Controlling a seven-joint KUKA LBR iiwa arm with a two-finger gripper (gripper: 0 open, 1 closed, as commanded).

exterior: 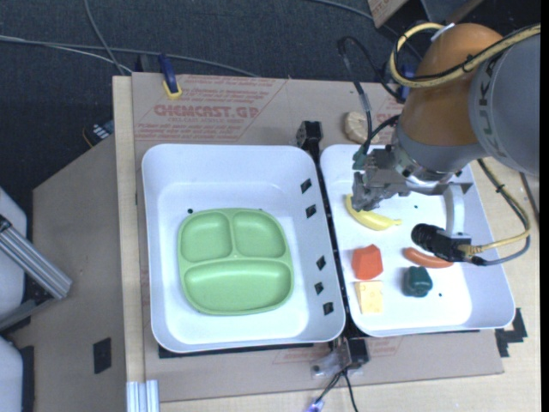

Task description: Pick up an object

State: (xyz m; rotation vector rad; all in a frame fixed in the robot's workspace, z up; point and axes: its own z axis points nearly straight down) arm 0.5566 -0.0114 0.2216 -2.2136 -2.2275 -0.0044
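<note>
In the right bin (493, 303) lie a yellow banana (375, 220), a red-orange block (368, 262), a pale yellow cheese-like square (371, 297), a dark teal lump (418, 281) and an orange-red sausage shape (426, 257), partly under a black cable plug. My gripper (367, 193) hangs at the bin's upper left, its tips directly over the banana's left end. From this angle I cannot make out how the tips stand or whether they touch the banana.
The left bin (163, 178) holds a green three-compartment plate (234, 260). A beige stone-like object (356, 125) lies on the cardboard behind the right bin. Black clips (309, 134) line the divider between the bins. Cables trail from the arm across the right bin.
</note>
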